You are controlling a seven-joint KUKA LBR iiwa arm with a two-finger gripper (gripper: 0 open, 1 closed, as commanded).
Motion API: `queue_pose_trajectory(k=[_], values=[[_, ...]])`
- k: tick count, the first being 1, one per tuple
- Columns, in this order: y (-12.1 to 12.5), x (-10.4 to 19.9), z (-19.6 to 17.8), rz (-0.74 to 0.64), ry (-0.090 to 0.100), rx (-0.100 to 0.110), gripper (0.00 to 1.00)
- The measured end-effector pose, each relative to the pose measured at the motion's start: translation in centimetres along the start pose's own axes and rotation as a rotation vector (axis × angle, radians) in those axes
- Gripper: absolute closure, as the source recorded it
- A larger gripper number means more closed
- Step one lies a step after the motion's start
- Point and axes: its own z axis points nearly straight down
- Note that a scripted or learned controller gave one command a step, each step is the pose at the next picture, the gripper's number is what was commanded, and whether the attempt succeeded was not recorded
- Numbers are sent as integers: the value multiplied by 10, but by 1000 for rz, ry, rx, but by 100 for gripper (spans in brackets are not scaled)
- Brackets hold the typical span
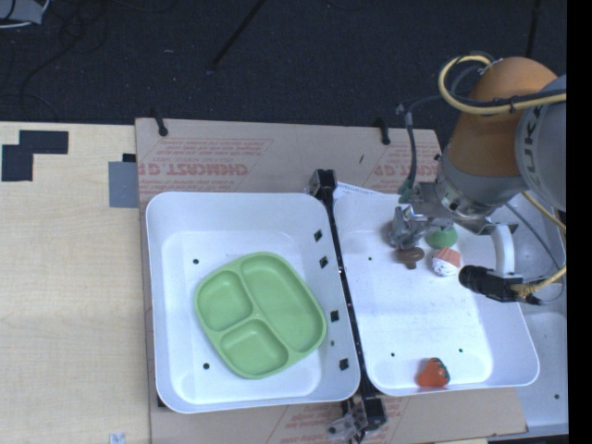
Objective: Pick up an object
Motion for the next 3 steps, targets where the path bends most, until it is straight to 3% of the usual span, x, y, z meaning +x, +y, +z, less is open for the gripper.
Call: queue_pose_trajectory(k=[3], values=[[-16, 154, -8, -1, -1, 0, 100]])
